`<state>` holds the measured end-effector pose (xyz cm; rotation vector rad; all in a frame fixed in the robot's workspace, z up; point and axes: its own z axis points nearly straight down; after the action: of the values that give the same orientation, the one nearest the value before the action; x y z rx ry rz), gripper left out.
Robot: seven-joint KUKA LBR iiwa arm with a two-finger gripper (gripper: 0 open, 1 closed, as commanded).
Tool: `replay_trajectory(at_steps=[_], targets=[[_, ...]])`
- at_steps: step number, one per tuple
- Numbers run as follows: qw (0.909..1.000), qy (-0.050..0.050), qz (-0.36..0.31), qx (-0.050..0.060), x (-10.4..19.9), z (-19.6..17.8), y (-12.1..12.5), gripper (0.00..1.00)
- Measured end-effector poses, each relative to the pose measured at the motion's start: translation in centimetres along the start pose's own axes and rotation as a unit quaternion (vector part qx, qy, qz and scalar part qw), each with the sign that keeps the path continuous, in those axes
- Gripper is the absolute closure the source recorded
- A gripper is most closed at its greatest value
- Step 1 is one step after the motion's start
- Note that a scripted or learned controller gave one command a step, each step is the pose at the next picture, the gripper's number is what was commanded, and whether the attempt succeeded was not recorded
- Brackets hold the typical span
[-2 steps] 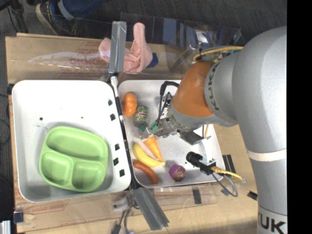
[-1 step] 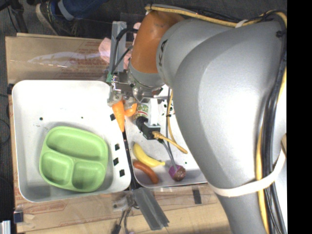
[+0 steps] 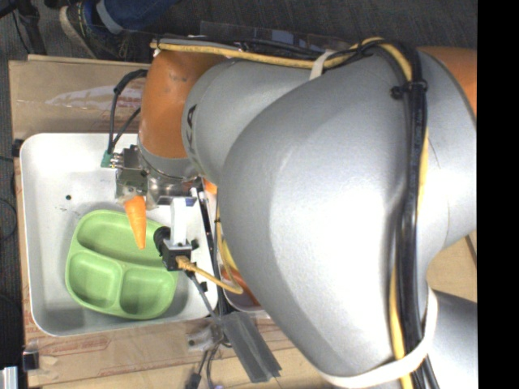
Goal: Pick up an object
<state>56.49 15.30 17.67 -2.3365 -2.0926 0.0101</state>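
tray in bin | carrot over tray's upper edge | arm right

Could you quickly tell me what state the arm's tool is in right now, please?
Tool: low over the green divided plate in the white bin, with an orange carrot at its tip; open, closed or holding cannot be told.

The brown counter carries a shallow white bin at nine o'clock; in it, toward seven o'clock, rests a green divided plate.
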Motion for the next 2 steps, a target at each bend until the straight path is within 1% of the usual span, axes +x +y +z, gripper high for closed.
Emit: replay_trajectory(at_steps=[1, 2], targets=[[0.9961, 0.002, 0.088, -0.004, -0.9, -26.6, 7.0, 1.0], [0.9857, 0.0, 0.168, 0.0, -6.4, -15.4, 3.5, 1.0]])
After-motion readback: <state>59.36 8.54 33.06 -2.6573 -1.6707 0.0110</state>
